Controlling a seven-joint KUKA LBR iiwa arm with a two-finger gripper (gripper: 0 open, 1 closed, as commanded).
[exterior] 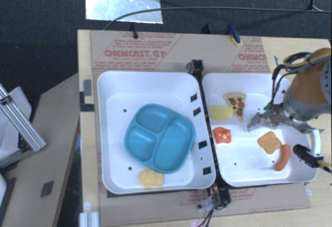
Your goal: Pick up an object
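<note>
In the right bin [259,81] lie a pizza slice [236,102], a pale yellow wedge [220,112], a small red piece [222,135], an orange square cracker [270,142] and an orange sausage [281,157]. My gripper [255,122] hangs low over the middle of this bin, pointing left. It sits between the pizza slice and the cracker, just up and left of the cracker. Nothing shows in its grasp. The orange-banded wrist [306,91] rises behind it at the right.
The left bin [145,83] holds a blue divided plate [159,137] and a yellow lump [151,178] near its front wall. A black divider [203,127] runs between the bins. Brown cardboard [155,49] lies under both.
</note>
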